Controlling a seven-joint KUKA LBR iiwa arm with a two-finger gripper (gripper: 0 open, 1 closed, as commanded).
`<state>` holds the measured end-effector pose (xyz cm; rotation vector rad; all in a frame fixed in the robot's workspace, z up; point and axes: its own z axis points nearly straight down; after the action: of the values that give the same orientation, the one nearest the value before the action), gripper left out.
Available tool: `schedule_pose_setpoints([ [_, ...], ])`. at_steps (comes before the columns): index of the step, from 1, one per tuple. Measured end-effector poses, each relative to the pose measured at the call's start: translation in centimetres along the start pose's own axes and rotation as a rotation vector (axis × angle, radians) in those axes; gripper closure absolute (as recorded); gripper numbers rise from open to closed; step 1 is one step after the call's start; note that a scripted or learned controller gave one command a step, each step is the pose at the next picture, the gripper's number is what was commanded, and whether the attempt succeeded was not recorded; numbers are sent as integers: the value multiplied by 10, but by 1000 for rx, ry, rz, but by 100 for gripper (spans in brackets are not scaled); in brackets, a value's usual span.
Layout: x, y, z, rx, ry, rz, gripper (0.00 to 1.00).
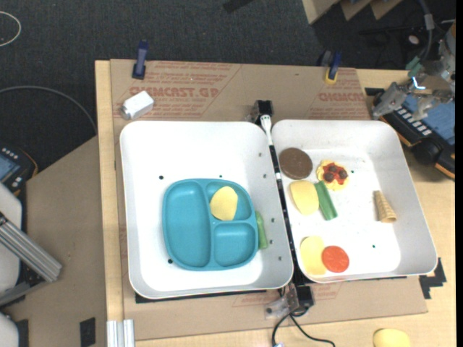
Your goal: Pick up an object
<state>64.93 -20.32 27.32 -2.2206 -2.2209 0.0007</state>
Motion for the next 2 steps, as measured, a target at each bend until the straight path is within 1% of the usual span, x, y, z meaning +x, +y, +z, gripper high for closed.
schedule_pose_setpoints([
  [1,-21,-32,-275,-23,-10,0,0],
  [2,44,-16,-150,10,5,-7,0],
])
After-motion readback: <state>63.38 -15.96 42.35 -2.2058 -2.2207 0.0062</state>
